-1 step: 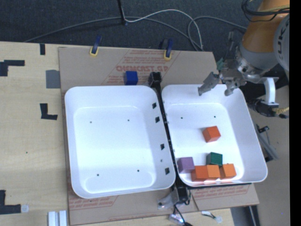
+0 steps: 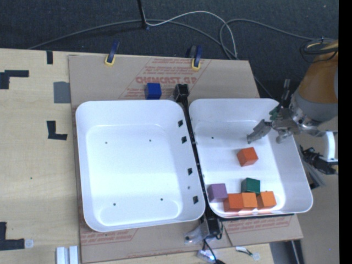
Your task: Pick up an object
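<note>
**Open fingers above a bin of blocks**

My gripper hangs with its two metal fingers spread and nothing between them, over the far side of the right bin, a smooth, glossy white tray. Just near of it an orange block, matte and cube-like, sits turned slightly askew; being near-square, it shows no clear long axis. Along the near wall cluster a purple block, a green block and three orange blocks.
</note>
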`<action>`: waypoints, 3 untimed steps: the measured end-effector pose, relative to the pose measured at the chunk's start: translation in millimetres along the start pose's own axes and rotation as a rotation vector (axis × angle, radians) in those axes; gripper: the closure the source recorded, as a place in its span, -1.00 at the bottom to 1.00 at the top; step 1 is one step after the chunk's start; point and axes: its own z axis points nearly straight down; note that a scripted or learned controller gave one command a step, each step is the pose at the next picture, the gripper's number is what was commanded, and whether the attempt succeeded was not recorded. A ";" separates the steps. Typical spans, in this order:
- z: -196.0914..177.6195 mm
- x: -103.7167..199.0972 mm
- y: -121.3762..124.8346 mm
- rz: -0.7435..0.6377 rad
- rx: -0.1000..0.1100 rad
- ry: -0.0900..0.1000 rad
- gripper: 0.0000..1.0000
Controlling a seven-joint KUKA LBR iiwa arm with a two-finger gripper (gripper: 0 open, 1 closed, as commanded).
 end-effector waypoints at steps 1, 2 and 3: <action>77.7 43.2 -14.1 -0.007 -0.008 -0.001 -1.00; 87.2 20.0 4.3 -0.003 -0.008 -0.001 -1.00; 87.2 100.2 -12.4 -0.012 -0.008 0.001 -1.00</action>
